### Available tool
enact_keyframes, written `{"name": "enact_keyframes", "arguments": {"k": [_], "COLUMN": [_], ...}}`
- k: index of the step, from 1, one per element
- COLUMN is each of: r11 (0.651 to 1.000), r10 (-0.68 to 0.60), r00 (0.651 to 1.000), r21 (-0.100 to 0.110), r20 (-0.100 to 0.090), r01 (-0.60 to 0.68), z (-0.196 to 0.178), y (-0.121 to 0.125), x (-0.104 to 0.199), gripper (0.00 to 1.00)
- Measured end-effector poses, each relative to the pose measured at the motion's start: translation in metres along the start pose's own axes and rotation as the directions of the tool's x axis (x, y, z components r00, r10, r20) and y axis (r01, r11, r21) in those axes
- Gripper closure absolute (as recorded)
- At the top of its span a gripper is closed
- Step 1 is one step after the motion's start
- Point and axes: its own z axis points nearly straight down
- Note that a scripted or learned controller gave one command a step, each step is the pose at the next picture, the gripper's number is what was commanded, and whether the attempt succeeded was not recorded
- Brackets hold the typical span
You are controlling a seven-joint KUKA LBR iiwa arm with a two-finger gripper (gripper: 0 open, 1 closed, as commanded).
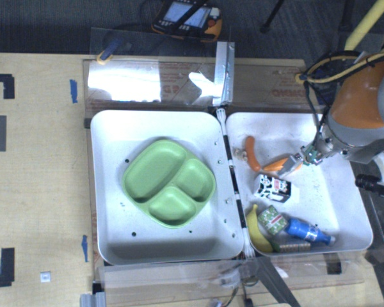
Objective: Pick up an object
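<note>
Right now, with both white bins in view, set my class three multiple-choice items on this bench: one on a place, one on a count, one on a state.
1. Where does the green three-compartment plastic tray lie?
A. in the left white bin
B. in the right white bin
C. on the wooden bench

2. How many compartments does the green tray have?
A. two
B. three
C. five

3. How does the blue plastic bottle rest?
A. upright
B. on its side
C. hanging from the arm

Answers:
1. A, the tray sits in the middle of the left bin.
2. B, two smaller wells and one larger one show.
3. B, it lies lengthwise near the right bin's near wall, next to the yellow banana.
</note>
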Motion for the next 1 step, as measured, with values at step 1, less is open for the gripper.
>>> {"name": "enact_keyframes", "arguments": {"k": [1], "r11": [0.984], "r10": [-0.178], "r00": [0.984], "r21": [-0.002], "r20": [0.003], "r01": [0.178], "z": [0.0269], "y": [0.0575], "x": [0.0027], "gripper": [0.00]}}
